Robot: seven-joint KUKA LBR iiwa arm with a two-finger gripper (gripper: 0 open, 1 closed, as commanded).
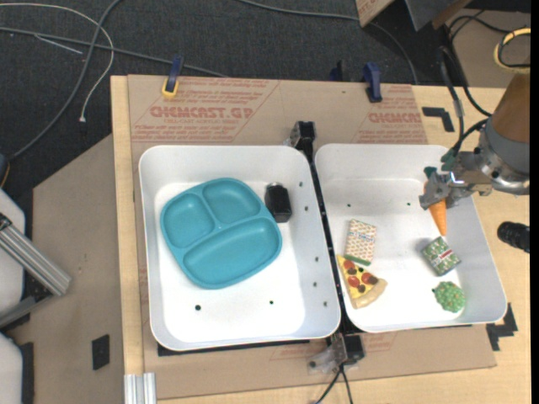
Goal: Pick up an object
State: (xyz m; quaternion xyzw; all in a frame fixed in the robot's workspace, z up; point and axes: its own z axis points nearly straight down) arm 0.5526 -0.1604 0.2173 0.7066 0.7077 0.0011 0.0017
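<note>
The carrot stands point-down in the right bin, its top clenched between the fingers of the claw, near the bin's far right corner. The arm reaches in from the right, wrist low over the bin. Both bins sit on a cardboard-covered desk above dark floor strewn with cables.

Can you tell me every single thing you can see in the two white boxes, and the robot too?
Shallow white bins: two, side by side.
Blue divided plastic plate: one, left bin.
Small black block: one, left bin, beside the plate.
Orange toy carrot: one, right bin, at the gripper.
Patterned pale packet: one, right bin.
Toy pizza slice: one, yellow and red, right bin.
Green-white cube: one, right bin.
Green toy broccoli: one, right bin.
Gripper: one, grey, above the carrot.
</note>
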